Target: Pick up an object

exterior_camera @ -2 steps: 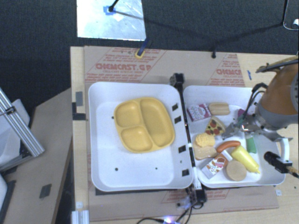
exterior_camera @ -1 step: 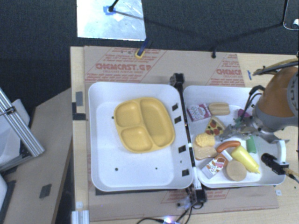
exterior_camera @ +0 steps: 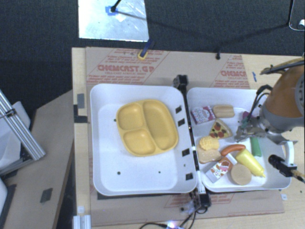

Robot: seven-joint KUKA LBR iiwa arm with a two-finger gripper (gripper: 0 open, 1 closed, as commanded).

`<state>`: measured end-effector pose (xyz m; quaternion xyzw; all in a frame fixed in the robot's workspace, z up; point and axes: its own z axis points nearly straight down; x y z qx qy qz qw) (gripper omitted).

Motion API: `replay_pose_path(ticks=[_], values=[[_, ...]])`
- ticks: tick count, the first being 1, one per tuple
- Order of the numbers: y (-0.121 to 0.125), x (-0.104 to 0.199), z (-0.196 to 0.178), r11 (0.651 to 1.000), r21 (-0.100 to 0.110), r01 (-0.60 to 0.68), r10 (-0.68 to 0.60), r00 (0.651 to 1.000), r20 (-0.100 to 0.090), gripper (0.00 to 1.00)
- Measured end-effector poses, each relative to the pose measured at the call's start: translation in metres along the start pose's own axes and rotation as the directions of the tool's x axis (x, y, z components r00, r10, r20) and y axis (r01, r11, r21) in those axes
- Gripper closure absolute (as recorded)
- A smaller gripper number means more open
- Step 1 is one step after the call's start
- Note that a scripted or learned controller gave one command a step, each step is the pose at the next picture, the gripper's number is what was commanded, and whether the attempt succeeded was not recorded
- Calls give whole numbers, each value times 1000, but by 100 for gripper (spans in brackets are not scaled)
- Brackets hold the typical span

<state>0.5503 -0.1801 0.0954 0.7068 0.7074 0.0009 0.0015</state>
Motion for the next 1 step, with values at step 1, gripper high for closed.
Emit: replay_pose_path(ticks=[1], values=[[2,8,-48,1000,-2,4,-4,1000,0,100]])
